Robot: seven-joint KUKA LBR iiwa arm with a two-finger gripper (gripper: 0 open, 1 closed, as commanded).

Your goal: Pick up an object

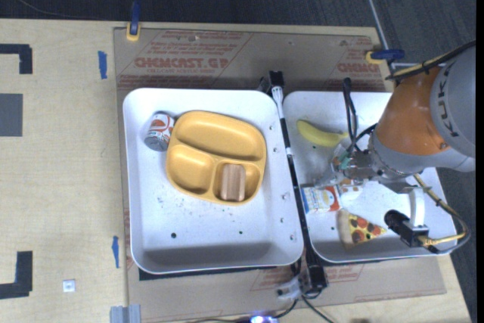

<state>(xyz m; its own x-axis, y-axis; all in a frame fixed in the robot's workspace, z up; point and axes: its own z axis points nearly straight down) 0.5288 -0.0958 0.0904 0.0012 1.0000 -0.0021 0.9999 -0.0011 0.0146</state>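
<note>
I see the arm (423,117) reaching into the right bin (446,242), its jaws low near the bin's middle, just above a small carton (321,198). They look blurred from here, so I cannot tell whether they are open or closed. A banana (318,135) lies behind them, a pizza slice (358,228) in front. The left bin (144,238) holds a yellow divided tray (204,140) and a can (158,131).

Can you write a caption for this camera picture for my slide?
Robot arm reaches over the right bin beside a banana; yellow tray sits left.
</note>
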